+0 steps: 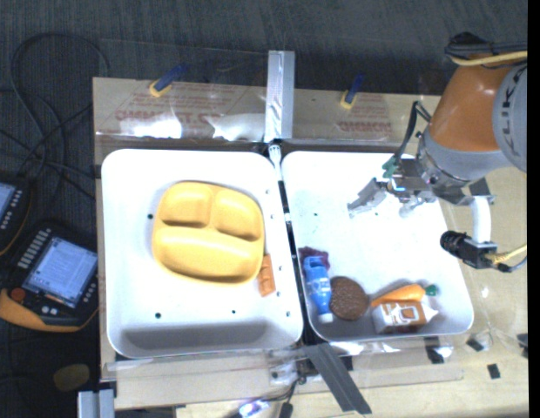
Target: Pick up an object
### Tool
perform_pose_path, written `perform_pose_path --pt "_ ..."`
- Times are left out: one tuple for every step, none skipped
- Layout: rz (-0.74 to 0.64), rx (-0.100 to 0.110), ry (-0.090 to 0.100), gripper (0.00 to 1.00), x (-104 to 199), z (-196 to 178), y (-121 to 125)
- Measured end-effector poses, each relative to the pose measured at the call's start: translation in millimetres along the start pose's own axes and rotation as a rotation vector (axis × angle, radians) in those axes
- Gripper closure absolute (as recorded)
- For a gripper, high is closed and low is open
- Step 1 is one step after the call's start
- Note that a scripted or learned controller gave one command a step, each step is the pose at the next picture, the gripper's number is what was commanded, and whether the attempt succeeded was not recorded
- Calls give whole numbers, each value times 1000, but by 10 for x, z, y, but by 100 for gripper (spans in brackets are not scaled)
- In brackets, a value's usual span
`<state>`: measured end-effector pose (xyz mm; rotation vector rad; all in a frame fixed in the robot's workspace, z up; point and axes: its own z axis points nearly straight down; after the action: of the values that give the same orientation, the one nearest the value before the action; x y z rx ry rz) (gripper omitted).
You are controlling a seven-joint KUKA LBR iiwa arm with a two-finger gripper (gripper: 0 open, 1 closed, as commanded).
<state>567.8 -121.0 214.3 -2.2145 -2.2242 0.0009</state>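
the gripper [388, 200] hangs with fingers apart and empty over the right bin [374, 259], whose bottle [317, 287], cookie [347, 297] and carton [401, 312] crowd its 6 o'clock wall, probably awkward to grasp.

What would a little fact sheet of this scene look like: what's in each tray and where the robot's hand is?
left bin: yellow divided tray, upside down; small orange item beside it
right bin: blue bottle, brown round object, orange carton, all along the near edge
hand: over the right bin's far part, apart from the items
held: nothing visible between its fingers
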Motion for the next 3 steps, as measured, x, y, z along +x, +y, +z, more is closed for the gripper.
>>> perform_pose_path --pt "113 1 -2 0 -532 578 -605" --pt "6 -1 -2 0 -959 -247 -637" --pt "8 1 0 0 -938 829 -848"
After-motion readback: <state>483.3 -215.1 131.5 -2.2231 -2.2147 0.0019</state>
